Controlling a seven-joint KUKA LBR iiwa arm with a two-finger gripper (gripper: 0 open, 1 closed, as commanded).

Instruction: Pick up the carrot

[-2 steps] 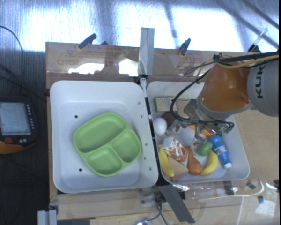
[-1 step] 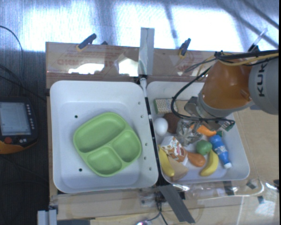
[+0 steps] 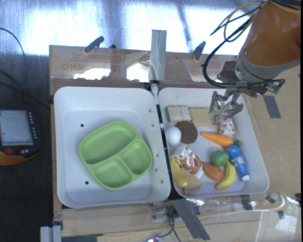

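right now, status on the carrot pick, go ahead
Tool above the right bin's far side, nothing visibly held. Orange tapered carrot lying loose in the right white bin, just below the tool. Small white packet and blue bottle crowd it.

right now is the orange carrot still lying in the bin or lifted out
In the bin. The orange carrot lies flat on the floor of the right-hand white bin, below the two-finger gripper, among other toy foods.

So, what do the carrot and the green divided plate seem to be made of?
The carrot looks like moulded plastic, a toy: even orange, smooth, with a slight sheen. The green divided plate in the left bin also looks like plastic, matte to satin: one flat colour, with soft rounded compartment walls. Neither can be confirmed by sight alone.
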